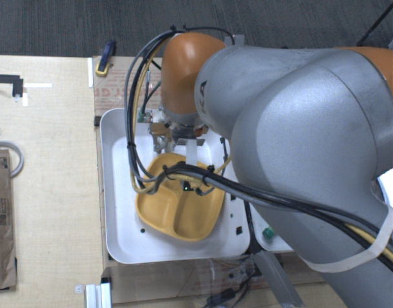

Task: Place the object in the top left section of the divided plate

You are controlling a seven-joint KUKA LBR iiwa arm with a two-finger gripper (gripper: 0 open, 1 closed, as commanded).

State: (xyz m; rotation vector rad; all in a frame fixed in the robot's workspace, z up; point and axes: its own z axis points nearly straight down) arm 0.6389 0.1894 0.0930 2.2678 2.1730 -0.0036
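Arm low over the plate, object hidden from us.

From the camera above, we see the arm (293, 146) reaching in from the right and covering much of the white bin (113, 197) on the table (42, 140). The jaws (176, 140) hang just above the far edge of the yellow divided plate (177, 213); we cannot tell how they stand, nor where the object is. We judge a good placement needs the jaws centred over the top left section, clear of the dividers, before release.

Bright, even light; arm prob. slightly blurred.
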